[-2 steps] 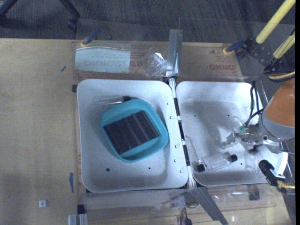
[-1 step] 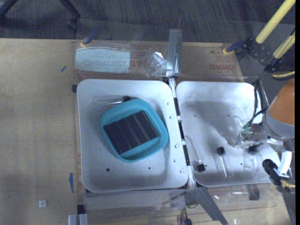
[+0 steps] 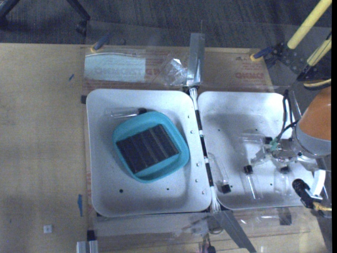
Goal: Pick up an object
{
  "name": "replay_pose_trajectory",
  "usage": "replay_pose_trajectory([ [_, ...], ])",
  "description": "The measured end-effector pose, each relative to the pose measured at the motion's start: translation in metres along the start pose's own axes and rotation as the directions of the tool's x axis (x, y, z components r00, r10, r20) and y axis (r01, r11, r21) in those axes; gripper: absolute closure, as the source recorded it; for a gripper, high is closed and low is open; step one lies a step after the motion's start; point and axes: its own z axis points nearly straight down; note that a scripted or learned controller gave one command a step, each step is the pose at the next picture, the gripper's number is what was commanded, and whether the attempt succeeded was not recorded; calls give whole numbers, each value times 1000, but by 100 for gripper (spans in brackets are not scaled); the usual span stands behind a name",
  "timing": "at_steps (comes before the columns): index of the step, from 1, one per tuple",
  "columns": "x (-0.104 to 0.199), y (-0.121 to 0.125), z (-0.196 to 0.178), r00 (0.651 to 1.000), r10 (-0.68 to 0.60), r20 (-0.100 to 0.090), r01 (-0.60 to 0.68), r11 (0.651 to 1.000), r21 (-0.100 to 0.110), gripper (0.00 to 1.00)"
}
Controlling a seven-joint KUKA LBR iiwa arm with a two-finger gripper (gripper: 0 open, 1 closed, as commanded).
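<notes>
Camera view: left bin (image 3: 100,194) holds a teal square dish (image 3: 151,146) with a dark ribbed insert, lying slightly rotated near the bin's centre; a clear tube (image 3: 124,111) lies just behind it. Right bin (image 3: 231,109) holds several clear tubes with black caps (image 3: 221,175). The jaws (image 3: 263,154) hang low over the right bin among those tubes; spread or pressed together, cannot tell. Arm's orange band (image 3: 318,123) at right.
</notes>
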Motion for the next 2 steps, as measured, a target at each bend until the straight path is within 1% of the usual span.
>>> replay_pose_trajectory([
  [1,-8,95,11,999,30,11,-30,1000,1,0],
  [2,-5,130,12,998,62,10,-62,998,2,0],
])
